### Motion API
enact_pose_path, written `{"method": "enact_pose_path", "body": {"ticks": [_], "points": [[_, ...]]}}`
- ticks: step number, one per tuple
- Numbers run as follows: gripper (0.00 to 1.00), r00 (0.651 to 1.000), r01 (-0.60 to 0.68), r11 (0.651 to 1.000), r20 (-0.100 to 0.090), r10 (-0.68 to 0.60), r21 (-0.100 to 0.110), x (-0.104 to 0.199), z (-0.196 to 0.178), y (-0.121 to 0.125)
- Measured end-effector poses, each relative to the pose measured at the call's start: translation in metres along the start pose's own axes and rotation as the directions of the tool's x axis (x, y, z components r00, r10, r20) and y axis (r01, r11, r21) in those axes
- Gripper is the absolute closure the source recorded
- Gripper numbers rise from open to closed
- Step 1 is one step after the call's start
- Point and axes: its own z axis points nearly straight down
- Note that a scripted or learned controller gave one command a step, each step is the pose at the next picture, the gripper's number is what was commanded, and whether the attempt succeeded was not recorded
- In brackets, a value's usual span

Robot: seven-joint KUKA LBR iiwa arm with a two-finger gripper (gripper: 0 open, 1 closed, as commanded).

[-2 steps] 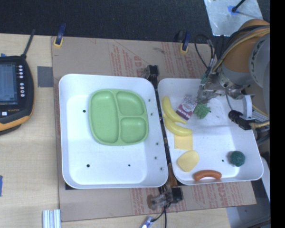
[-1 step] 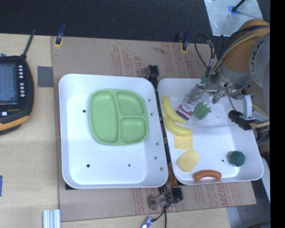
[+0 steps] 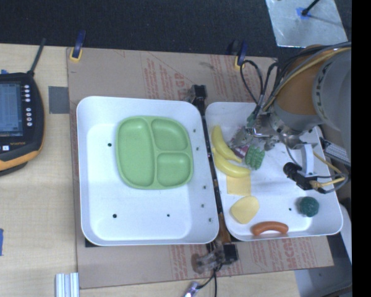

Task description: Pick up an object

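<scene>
Bins smooth white plastic, slight sheen. Green tray matt plastic. Banana and sausage glossy plastic. Bench pale wood, under brown cardboard. Green ball rough, maybe fuzzy. Arm smooth metal.

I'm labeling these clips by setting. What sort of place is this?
Most likely a robotics lab bench set up for picking trials: a grey arm reaches over two white bins, toy food such as a banana lies in one, and a control pendant sits alongside.

Probably a robotics lab: teach pendant, clamped cardboard bench
</scene>
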Motion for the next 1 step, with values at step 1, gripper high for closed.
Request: {"method": "enact_pose_path", "body": {"ticks": [1], "points": [[0.0,1.0,0.0,1.0,-0.003,0.0,0.011,-0.0124,0.0046,-0.0391]]}}
